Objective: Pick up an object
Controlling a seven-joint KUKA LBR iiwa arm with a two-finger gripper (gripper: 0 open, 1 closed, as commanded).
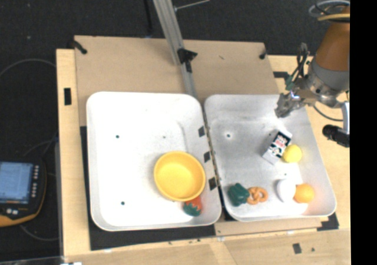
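Camera view: yellow bowl [179, 175] in left bin [126, 119].

Glossy yellow plastic bowl [179, 175]

Your arm [333, 52] shows a rounded orange band, copper-toned under this light, with a pale grey ring rim above it. Below the band you see a grey metallic wrist section, wider and duller. Thin dark cables run down its left side. The tool [287, 106] is small, grey and metallic, with a light-coloured bracket where it meets the wrist.
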